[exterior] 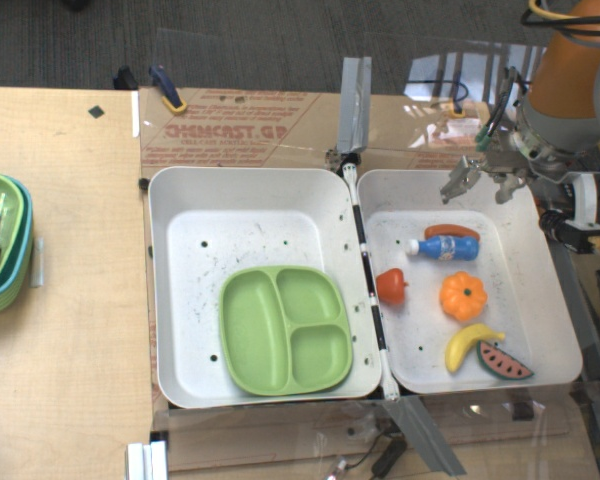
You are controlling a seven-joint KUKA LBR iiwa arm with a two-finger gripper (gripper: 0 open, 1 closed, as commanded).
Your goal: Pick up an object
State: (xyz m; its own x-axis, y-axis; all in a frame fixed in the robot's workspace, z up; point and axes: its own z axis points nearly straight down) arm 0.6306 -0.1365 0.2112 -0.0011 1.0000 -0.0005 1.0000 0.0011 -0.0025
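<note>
Cardboard [242,120] behind both bins bears faint red lettering, unreadable, while the gripper [486,180] hangs spread wide, holding nothing

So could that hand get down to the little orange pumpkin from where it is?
Probably yes. The hand hangs over the far rim of the right bin, and the pumpkin sits in the open, apart from the bottle and banana, with nothing above it.
</note>
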